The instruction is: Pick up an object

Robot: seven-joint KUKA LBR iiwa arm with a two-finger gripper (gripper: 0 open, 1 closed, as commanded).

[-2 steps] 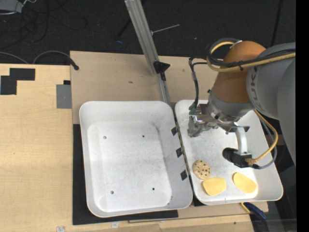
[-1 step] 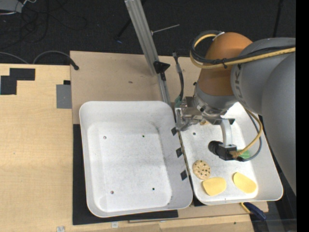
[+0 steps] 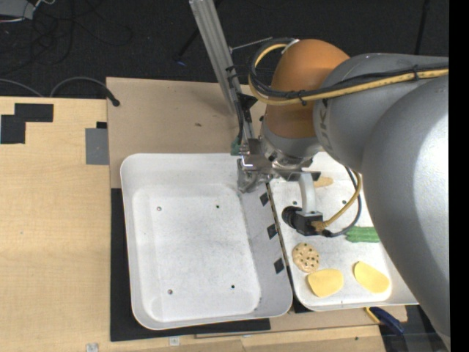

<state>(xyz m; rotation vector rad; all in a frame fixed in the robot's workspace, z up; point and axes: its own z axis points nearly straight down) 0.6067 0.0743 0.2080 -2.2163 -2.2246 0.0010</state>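
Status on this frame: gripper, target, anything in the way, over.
Gripper above the rims between bins, grip unreadable. Cookie and green item lie in right bin, apart from gripper. Arm overhangs that bin.

Robotics lab, grey arm (image 3: 410,138) over white bins (image 3: 190,270) on a bench (image 3: 51,218), cables (image 3: 77,81) behind.
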